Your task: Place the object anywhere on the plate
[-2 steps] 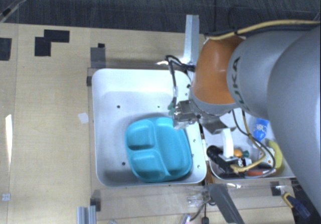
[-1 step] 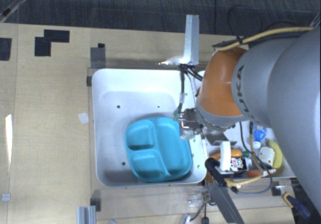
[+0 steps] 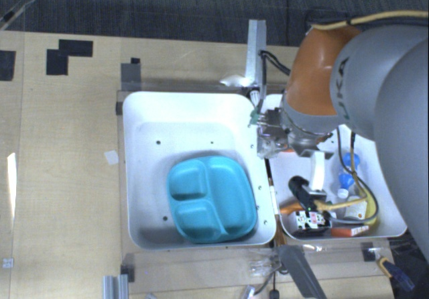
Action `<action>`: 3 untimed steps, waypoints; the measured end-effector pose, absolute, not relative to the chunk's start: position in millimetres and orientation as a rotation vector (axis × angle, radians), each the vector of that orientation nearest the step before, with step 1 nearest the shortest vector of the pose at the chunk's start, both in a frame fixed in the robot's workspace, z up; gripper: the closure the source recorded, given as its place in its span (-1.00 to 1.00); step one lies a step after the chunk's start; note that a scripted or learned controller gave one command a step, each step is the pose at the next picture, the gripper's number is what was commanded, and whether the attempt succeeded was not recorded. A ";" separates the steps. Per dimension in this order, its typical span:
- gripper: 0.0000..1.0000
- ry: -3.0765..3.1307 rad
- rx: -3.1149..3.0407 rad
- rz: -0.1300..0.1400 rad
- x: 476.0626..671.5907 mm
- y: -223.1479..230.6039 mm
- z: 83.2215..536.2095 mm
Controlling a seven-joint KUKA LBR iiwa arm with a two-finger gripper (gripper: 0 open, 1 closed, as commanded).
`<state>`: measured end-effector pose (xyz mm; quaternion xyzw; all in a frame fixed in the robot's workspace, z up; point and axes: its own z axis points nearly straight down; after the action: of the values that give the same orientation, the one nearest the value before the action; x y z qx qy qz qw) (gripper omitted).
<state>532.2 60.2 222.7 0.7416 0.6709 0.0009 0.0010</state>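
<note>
2 white bins on tabletop [image 3: 67,190]: view-left bin [image 3: 134,157], view-right bin [image 3: 395,224]. 1 blue plate [image 3: 211,198], 3 compartments, in view-left bin toward 5 o'clock. 1 hand [image 3: 271,137] at plate's 1 o'clock, over the bins' divide; spread or pressed together, can't tell. Small objs [image 3: 288,208] in view-right bin, 6 o'clock; count unclear.

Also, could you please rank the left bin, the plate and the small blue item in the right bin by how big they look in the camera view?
1. left bin, clearly largest
2. plate, lying inside it
3. blue item, by far the smallest, though cables partly hide it
</note>
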 end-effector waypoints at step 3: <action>1.00 1.749 2.611 -0.001 502.3 121.9 130.1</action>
<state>502.3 121.9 130.1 0.8309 0.5565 -0.0003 -0.0003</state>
